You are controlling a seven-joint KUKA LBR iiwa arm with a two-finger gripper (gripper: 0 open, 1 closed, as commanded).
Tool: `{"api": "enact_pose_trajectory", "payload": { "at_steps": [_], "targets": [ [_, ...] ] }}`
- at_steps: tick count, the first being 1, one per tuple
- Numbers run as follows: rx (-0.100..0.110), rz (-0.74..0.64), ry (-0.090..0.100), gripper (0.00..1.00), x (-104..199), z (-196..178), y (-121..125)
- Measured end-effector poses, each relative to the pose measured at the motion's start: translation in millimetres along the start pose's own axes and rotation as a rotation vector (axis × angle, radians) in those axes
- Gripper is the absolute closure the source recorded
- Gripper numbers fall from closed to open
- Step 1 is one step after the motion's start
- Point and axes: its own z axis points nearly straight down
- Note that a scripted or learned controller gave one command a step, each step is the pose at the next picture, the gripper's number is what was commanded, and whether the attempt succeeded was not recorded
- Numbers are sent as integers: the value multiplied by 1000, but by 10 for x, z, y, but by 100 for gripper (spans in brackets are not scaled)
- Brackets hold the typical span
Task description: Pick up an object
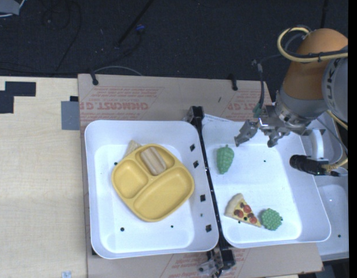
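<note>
Candidates for the pick all sit in the right white bin. Closest to the gripper is a green knobbly toy fruit, cone-ish and plastic-looking, lying near the bin's left wall. It's probably light and stiff, bumpy enough not to slip, so I'd pinch it across its narrow middle.

Further down toward the front edge there's a flat toy pizza slice with red dots, and just beside it a small round green bumpy ball. The slice looks thin and awkward to get under.

The gripper hangs above the bin's back part, fingers spread wide, nothing between them.

Left white bin has a yellow divided plastic plate with a tan bread-like piece in one compartment.
</note>
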Motion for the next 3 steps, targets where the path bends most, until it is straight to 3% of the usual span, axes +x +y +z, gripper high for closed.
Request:
{"api": "enact_pose_trajectory", "payload": {
  "at_steps": [1, 3],
  "targets": [
    [-14, -2, -1, 0, 0, -87, 24],
    [-17, 0, 4, 0, -26, 951, 100]
  ]
}}
